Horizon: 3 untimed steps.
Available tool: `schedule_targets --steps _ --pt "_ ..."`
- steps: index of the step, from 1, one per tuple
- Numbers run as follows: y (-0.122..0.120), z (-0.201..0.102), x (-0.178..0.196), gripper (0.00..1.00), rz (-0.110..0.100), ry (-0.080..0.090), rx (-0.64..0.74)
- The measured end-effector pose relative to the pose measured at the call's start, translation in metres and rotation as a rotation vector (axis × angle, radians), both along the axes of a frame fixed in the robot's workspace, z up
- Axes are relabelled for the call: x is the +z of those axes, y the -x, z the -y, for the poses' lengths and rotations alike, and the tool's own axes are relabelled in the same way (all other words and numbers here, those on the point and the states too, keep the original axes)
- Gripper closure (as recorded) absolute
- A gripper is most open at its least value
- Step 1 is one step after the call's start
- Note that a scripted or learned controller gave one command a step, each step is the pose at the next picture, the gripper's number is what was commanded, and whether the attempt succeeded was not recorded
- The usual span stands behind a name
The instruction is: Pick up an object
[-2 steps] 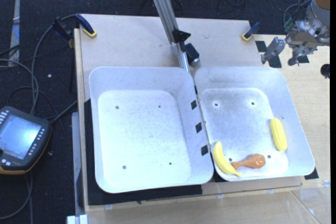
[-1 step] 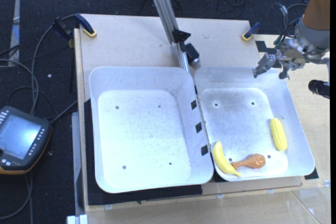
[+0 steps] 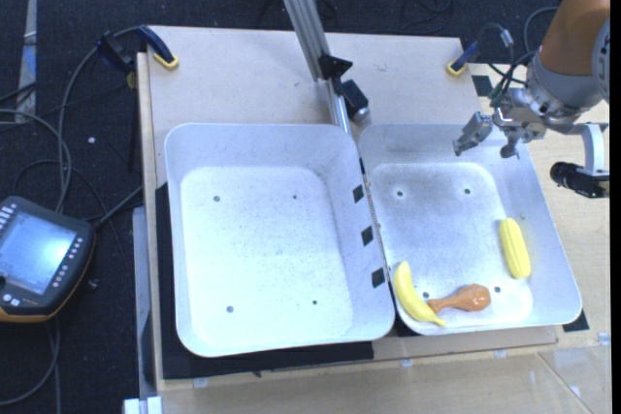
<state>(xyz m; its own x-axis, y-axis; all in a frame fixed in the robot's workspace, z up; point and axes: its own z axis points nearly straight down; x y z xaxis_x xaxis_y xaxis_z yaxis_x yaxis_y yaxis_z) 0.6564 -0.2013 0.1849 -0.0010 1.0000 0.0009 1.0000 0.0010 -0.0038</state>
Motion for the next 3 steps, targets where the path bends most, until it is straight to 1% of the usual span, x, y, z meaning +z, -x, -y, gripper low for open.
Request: schedule_targets --steps 1,2,3 --pt "0.000 0.002 -0.043 0.00 0.000 0.000 0.000" --pt "-0.001 0.002 -0.030 1.00 0.005 0.002 0.000" --pt "-0.012 0.003 0.022 1.00 0.008 0.002 -0.001"
